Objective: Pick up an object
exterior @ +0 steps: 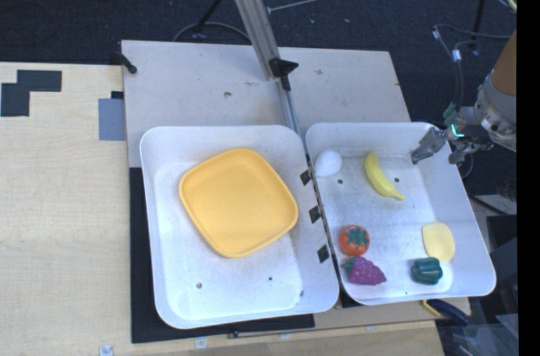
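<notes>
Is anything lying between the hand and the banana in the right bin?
Nothing visible does. The hand sits at the right bin's upper right edge, and the banana lies to its left with only bare bin floor between them. The white egg is farther left, and the tomato nearer the camera, both off that line.

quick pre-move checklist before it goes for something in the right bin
1. Gripper carrying nothing: ok, it hangs over the right bin's upper right rim with nothing between its jaws.
2. Jaws ready to close on something: ok, they look spread apart.
3. Nearest target free: ok, the banana lies alone, apart from the white egg.
4. Crowded targets: not ok, the tomato and purple grapes sit nearly touching.
5. Green pepper close to the pale yellow piece and the bin's front wall: not ok.
6. Gripper height above the bin: cannot tell.
</notes>
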`<state>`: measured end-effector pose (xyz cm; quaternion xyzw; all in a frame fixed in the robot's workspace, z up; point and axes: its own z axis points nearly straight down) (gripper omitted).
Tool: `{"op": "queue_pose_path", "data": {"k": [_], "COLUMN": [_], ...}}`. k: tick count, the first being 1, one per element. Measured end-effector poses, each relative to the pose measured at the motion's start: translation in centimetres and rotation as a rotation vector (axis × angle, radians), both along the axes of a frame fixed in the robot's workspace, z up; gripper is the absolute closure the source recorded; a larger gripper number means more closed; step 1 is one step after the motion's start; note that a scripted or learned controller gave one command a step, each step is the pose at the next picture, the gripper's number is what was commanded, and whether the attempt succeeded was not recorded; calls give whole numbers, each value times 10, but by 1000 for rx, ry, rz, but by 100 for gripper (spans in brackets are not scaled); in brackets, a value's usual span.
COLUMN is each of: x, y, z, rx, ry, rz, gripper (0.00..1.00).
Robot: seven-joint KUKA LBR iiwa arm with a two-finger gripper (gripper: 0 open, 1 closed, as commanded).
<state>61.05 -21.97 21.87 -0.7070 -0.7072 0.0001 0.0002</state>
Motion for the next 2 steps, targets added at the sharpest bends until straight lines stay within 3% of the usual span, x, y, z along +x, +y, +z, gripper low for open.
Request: {"op": "queue_pose_path", "data": {"k": [1, 2], "x": [0, 6], "y": [0, 4], "z": [0, -45], "rx": [0, 1], "ry": [0, 3], "rz": [0, 2], "gripper": [0, 0]}}
